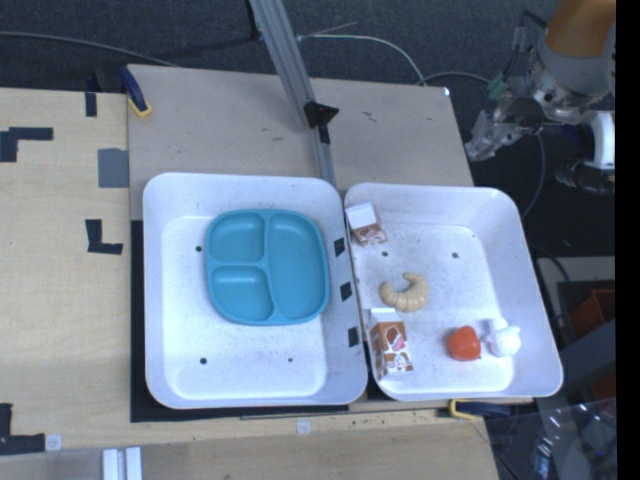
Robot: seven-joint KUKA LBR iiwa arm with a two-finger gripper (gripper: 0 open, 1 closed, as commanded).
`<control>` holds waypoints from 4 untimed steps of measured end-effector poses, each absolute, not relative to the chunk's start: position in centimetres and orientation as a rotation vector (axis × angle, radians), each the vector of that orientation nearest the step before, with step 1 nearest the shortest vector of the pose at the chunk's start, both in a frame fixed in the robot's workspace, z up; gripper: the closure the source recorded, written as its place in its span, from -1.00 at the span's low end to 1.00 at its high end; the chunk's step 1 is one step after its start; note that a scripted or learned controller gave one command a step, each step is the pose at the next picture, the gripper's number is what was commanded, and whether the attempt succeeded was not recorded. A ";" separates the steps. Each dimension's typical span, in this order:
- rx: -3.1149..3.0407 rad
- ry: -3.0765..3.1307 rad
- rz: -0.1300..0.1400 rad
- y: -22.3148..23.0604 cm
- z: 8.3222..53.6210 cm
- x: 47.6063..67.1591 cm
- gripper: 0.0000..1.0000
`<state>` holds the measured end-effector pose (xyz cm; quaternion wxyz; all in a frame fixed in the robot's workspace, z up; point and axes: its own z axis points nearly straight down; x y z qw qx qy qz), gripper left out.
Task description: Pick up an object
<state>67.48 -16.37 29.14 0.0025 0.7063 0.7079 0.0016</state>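
The tool (483,140) hangs beyond the far right corner of the right bin (520,230), off the tabletop (220,118), well apart from every object; whether it is spread or pressed together cannot be told.

The right bin holds five items:
- a small carton (365,224) at the far left corner
- a croissant (405,292) near the middle
- a larger carton (390,346) against the near left wall
- a red tomato (463,343) touching a white object (502,339) at the near right

The left bin (165,268) carries a blue divided plate (267,266). A slanted metal rail (285,43) crosses the tabletop, ending at the bins' shared far edge.
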 end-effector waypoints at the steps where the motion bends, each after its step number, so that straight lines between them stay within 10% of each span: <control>1: 2.220 2.228 -0.003 -12.0 27.3 64.6 1.00; 4: 2.219 2.229 -0.005 0.3 25.5 58.2 1.00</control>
